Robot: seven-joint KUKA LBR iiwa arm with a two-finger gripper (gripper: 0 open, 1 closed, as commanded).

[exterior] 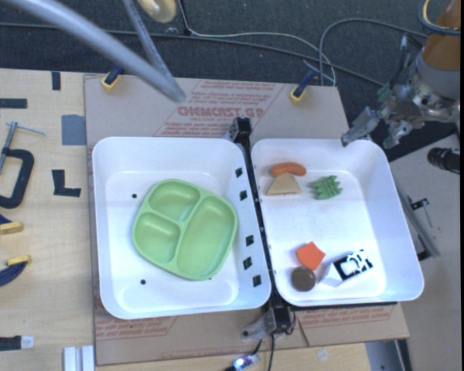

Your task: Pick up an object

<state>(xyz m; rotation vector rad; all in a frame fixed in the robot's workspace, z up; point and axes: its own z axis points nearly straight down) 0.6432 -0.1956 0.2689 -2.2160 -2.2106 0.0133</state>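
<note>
The pincer (pixel 369 130) hangs past the far right corner of the right bin (pixel 387 207), above its rim; its opening cannot be told. The right bin holds a sausage (pixel 287 168), tan wedge (pixel 283 184), green sprig (pixel 325 186), orange block (pixel 311 255), brown disc (pixel 303 279) and black-and-white item (pixel 352 266). A green divided plate (pixel 186 229) lies in the left bin (pixel 108 207).

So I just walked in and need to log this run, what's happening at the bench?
The arm's gripper sits beyond the far right corner of the right bin, above the bench rather than over the items, and holds nothing. In that bin lie a sausage, a tan wedge, a green sprig, an orange block, a brown disc and a black-and-white piece. The left bin holds a green tray. Nothing is picked up yet.
</note>
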